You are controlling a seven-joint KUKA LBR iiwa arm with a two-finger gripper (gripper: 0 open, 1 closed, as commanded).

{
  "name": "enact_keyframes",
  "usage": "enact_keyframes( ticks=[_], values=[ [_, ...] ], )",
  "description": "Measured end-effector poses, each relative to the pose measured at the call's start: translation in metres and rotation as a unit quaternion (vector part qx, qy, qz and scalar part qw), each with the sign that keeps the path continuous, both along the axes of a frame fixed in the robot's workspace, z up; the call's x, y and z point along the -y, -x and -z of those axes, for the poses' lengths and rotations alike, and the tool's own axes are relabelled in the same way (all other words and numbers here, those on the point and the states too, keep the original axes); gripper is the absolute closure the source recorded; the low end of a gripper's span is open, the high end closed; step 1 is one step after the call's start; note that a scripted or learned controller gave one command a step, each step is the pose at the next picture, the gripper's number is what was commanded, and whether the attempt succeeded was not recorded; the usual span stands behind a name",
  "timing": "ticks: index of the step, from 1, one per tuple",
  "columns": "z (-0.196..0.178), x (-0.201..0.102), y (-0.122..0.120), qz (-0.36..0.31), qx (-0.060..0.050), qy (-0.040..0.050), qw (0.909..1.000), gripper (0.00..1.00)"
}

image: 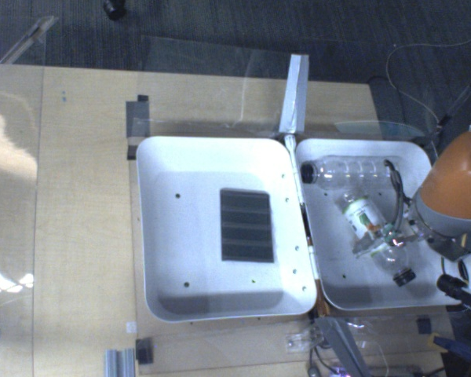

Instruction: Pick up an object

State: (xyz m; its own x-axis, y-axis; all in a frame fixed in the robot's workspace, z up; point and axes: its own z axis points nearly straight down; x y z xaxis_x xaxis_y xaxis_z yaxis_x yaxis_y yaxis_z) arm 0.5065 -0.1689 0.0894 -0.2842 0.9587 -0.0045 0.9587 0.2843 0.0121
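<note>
In the right bin (330, 289) a small white container with a green label (360, 214) lies tilted near the middle. My gripper (387, 239) is down in this bin, just right of and below that container, close to or touching its lower end. A clear plastic bottle (347, 169) lies along the bin's far wall, black cap to the left. A small black piece (404, 276) rests on the bin floor below the gripper. The arm's orange band (458, 183) rises at the right edge. A dark grey ribbed rectangular block (247, 225) lies flat in the middle of the left bin (165, 289).
A metal bar (295, 93) stands up behind the seam between the two bins. Cables and fixtures (353, 352) crowd the bench's front right. The wooden bench top (63, 210) stretches to the left of the bins.
</note>
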Motion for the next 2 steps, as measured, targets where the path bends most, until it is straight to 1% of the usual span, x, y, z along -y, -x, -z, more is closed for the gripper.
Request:
enact_keyframes(
  ticks=[1,2],
  values=[
    [-0.001,-0.04,0.001,0.047,0.001,0.0003,0.9989,0.0],
    [-0.011,-0.04,-0.001,0.046,0.004,-0.0005,0.9989,1.0]
  ],
)
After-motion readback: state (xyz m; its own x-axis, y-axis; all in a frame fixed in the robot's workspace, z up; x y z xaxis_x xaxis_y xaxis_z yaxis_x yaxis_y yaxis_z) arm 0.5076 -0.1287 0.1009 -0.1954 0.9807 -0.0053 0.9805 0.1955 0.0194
